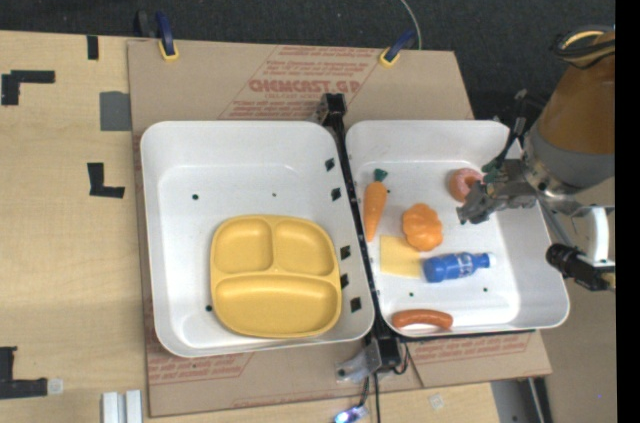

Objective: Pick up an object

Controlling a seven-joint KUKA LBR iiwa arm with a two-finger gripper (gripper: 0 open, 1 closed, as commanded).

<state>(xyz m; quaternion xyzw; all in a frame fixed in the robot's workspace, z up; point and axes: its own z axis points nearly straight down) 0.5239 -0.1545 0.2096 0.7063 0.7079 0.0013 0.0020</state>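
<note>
The gripper (480, 203) sits at the right side of the frame, over the right bin (535, 306), and it is just beside a small round pinkish-red toy (462, 182) near the bin's upper right. The gripper is dark and small here, so I cannot tell if it is open, closed, or has hold of anything. The pinkish toy looks like the thing it may try to pick up, but that is a guess. It looks round and smooth, so it could roll away or pop out when squeezed. It is also close to the bin wall, so the gripper might bump the wall. Other toys lie near it in the same bin. The carrot (374, 208) is long, thin and orange with a green top, and it lies close to the middle wall. The orange lump (423, 226) is bumpy and round. Under it is a flat pale yellow slice (397, 258), thin like cheese, which would be hard to lift. The blue bottle (455, 266) lies on its side and could roll. The sausage (422, 319) is long, shiny and red-orange, at the bin's lower edge. In the left bin (160, 211) rests a yellow plate (275, 274) with three parts, smooth and plastic looking.
</note>
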